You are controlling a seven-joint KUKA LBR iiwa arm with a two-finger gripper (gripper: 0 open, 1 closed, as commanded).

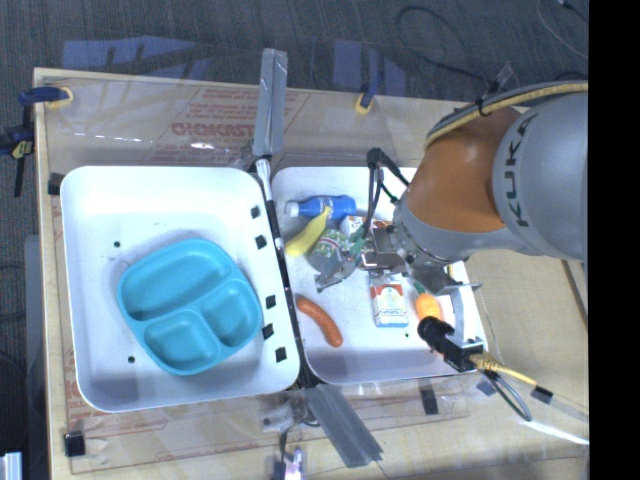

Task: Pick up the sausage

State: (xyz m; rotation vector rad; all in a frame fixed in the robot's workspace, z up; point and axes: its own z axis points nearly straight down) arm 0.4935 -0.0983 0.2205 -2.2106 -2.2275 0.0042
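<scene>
The sausage (pixel 319 320) is seen bare at the lower middle, while the gripper (pixel 345 258) is blurred, so its state cannot be told.

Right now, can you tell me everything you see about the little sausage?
The sausage is a small orange-red toy, smooth and shiny like plastic, with rounded ends. It lies flat on the white floor of the right bin, near the bin's left wall, slanting from upper left to lower right. Nothing seems to touch it except the bin floor. The banana lies above it and a small box sits to its right, both apart from it. The claw is above it, not on it.
</scene>
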